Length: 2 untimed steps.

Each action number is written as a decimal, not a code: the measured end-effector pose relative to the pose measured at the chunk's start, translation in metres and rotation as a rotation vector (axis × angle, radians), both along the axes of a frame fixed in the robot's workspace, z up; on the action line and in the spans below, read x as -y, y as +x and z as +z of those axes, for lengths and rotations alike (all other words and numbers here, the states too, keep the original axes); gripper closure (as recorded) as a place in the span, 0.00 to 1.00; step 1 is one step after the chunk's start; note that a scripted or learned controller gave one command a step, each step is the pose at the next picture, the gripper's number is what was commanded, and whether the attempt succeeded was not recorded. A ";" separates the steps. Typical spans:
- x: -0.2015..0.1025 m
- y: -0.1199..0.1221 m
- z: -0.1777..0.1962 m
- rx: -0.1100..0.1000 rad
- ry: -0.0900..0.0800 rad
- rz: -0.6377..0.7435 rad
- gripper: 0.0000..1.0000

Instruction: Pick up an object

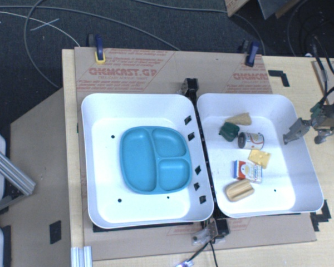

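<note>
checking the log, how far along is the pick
Nothing looks done: the gripper sits at the right bin's right rim, with nothing seen between its fingers. The bread roll, cheese wedge and small can lie untouched. Reaching, grasping and lifting remain.

Right bin (300, 196) edges open, items (247, 156) clustered centrally (close together)

Both white bins (94, 166) are looking like smooth, faintly glossy plastic. The blue divided plate (155, 159) is showing a matt plastic finish. The bench top (128, 65) is appearing as pale, matt board with red print. The small can (250, 139) is gleaming like metal. The bread roll (239, 191) is looking dull and soft.
</note>
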<state>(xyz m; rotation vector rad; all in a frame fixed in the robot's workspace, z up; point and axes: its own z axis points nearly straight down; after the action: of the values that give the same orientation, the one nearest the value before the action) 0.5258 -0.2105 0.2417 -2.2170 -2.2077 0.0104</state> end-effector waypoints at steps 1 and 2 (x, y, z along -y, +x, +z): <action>-0.001 0.003 0.007 0.013 -0.004 0.005 0.00; -0.003 0.007 -0.036 0.009 -0.002 0.005 0.00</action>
<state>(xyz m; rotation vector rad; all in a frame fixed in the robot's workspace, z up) 0.5327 -0.2076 0.2059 -2.2170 -2.2189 0.0024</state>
